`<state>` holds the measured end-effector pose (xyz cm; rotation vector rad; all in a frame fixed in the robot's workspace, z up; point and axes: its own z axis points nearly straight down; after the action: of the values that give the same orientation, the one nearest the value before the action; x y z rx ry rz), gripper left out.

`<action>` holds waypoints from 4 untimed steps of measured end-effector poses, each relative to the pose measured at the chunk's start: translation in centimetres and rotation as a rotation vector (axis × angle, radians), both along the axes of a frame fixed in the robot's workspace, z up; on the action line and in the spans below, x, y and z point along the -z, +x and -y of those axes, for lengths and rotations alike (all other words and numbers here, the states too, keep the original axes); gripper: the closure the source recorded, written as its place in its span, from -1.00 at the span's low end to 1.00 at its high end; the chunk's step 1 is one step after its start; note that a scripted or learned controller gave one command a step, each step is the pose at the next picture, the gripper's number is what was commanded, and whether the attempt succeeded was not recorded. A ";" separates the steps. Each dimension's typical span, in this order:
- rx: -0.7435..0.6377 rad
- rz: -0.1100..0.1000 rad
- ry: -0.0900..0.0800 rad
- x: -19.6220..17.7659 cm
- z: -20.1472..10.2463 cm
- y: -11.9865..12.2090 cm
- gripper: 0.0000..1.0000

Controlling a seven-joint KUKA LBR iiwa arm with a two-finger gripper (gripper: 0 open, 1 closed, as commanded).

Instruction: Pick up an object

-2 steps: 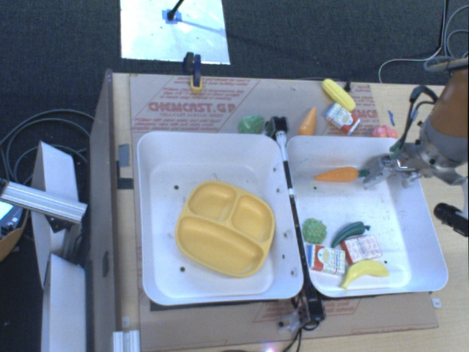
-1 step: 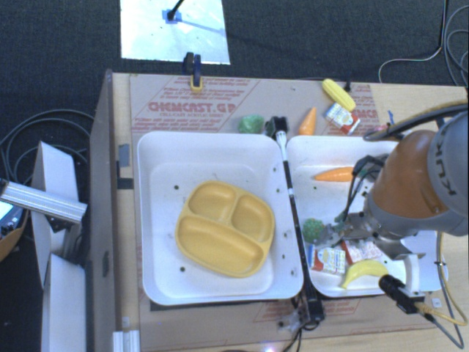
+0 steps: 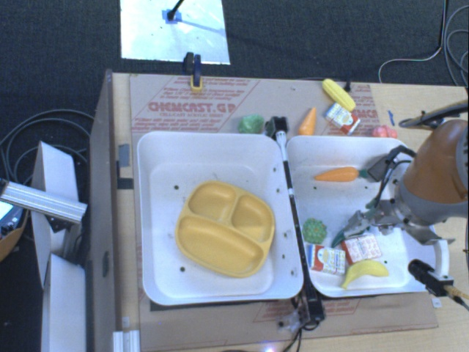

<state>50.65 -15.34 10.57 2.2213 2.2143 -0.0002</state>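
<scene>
The right bin [image 3: 388, 152] holds an orange carrot [image 3: 337, 174] near its back, a green broccoli floret [image 3: 315, 230] by the left wall, and two red-and-white cartons [image 3: 327, 258] [image 3: 363, 248] toward the front. A yellow banana [image 3: 364, 271] lies at the front edge. My gripper [image 3: 360, 224] reaches in from the right and hangs low over the bin's middle, just above the right-hand carton and right of the broccoli. A thin dark green piece [image 3: 340, 237] lies right beside it. The wrist hides what is directly under the gripper.
The left bin [image 3: 157, 196] bears a yellow divided plate [image 3: 226, 227]. Behind the bins on the cardboard lie a corn cob [image 3: 338, 94], a second carrot [image 3: 308, 122], a carton [image 3: 342, 117], a green item [image 3: 251, 125] and a red item [image 3: 382, 131]. A clamp [image 3: 193, 68] stands at the back.
</scene>
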 end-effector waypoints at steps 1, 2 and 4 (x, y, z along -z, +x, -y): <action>-0.013 0.002 0.004 2.2 -5.5 5.8 -1.00; -0.007 0.004 0.000 2.0 -0.9 10.6 -1.00; -0.006 -0.040 0.002 1.5 -1.9 15.4 1.00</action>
<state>66.06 -13.40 9.03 2.2357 2.2415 -0.0437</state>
